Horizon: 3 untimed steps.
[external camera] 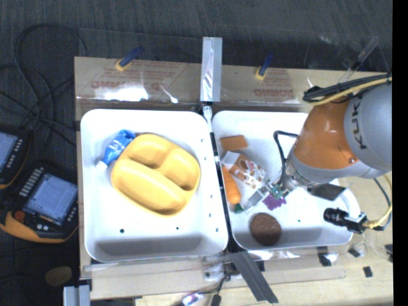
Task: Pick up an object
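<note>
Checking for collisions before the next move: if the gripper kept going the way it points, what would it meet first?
The gripper points left and slightly downward in the view. First in line looks like the orange carrot-shaped toy lying by the right bin's left wall. Depth is unclear, so it could touch the bin floor first.

The bench [95, 81] bears two white bins: the left bin [89, 234] touches the right bin [306, 123].

End effector [260, 196] beside carrot [231, 188]
</note>
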Available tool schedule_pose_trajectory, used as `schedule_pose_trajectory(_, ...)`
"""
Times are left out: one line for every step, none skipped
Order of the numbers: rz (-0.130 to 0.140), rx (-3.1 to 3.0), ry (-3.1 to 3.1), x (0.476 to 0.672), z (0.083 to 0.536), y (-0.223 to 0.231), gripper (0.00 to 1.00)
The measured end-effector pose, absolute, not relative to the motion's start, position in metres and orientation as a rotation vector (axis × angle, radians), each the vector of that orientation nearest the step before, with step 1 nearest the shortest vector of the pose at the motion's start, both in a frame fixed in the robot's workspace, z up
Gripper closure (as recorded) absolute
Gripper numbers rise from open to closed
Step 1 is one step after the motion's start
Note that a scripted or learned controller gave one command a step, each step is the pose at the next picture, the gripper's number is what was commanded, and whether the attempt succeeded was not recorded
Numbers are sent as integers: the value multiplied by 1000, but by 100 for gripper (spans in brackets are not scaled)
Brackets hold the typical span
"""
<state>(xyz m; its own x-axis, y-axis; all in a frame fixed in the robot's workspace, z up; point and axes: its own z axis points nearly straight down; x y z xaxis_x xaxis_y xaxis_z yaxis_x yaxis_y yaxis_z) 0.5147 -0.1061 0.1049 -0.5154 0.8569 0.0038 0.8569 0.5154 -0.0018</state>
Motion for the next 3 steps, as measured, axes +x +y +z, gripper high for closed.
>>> schedule_pose_trajectory(-7,-1614,-2708,622,89,-112,0)
schedule_pose_trajectory(-12,-1611,-2706,622,97,-111,100)
schedule_pose_trajectory(4,-1736,-2616,654,182,-42,100)
